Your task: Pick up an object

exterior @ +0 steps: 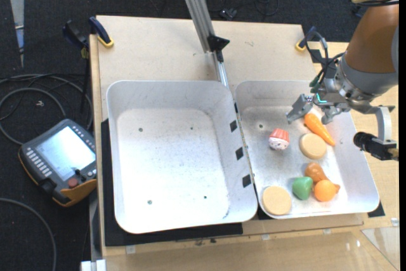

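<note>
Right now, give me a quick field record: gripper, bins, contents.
gripper: over the right bin's far side, fingers spread, straddling the carrot's upper end
carrot: lying in the right bin, not lifted
right bin: also holds a pink-and-white toy, two tan discs, a green piece, two orange pieces
left bin: white, beside the right one

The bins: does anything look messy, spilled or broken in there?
Nothing looks spilled or broken. The toy foods sit together in the right bin: a carrot, two tan discs, a green piece, orange pieces and a small pink-topped toy. The gripper hangs right over the carrot.
</note>
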Robot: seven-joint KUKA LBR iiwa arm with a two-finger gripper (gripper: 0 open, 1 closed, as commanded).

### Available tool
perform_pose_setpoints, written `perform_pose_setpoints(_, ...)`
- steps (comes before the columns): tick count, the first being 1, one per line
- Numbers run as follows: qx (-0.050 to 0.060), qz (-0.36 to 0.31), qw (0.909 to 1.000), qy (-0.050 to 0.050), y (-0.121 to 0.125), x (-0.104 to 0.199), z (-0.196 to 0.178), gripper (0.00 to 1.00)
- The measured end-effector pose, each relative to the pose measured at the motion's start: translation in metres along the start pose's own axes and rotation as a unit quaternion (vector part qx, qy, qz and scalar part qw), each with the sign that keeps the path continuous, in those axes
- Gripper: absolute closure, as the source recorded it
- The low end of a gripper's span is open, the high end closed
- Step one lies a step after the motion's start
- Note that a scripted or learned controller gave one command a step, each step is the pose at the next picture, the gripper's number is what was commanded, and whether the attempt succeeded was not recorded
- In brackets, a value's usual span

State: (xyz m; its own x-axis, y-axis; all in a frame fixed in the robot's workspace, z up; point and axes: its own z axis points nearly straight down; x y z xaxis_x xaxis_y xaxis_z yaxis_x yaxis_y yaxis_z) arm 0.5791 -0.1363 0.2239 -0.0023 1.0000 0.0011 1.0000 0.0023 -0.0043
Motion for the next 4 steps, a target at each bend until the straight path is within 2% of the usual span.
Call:
perform_pose_setpoints(1, -0.001, 0.001, 1.0000, 0.000, 0.000, 0.000, -0.002, 0.00)
perform_pose_setpoints(2, 0.000, 0.002, 1.0000, 0.000, 0.001, -0.003, 0.042, 0.00)
perform_pose_setpoints(3, 0.001, 0.002, 1.0000, 0.000, -0.010, -0.006, 0.097, 0.00)
perform_pose_setpoints(4, -0.002, 0.002, 1.0000, 0.000, -0.010, -0.005, 0.130, 0.00)
